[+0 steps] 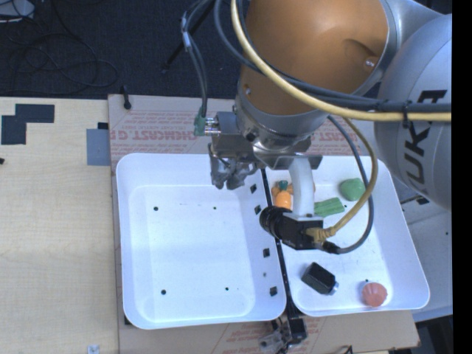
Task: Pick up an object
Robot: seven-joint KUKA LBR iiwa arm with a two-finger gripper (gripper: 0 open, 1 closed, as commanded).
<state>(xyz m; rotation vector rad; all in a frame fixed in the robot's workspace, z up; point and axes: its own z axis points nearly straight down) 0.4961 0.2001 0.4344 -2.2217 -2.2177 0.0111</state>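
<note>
The arm reached in over the two white bins on the desk, and its claw [230, 169] hung low above the far edge of the left bin [140, 198], close to the divider between the bins; from this angle it could not be told whether the claw was spread or pressed together, and nothing could be seen held in it. The things to choose from all lay in the right bin [413, 271]. A small orange toy [282, 195] sat near the divider, partly hidden behind a white part of the arm. A flat green bar [330, 206] lay just beyond it, its long axis running roughly across the bin and tilted up slightly toward the right. A rounded green lump [353, 189] rested near the bar's far end. A black block [319, 278] lay toward the near side, turned at a slant, its long axis running from upper left to lower right. A pink ball [374, 293] sat near the front right corner, well apart from the rest. All looked small and light. The block seemed stiff and square-sided, probably best pinched across its short width; the ball would likely roll or slip unless taken squarely across its middle.
</note>
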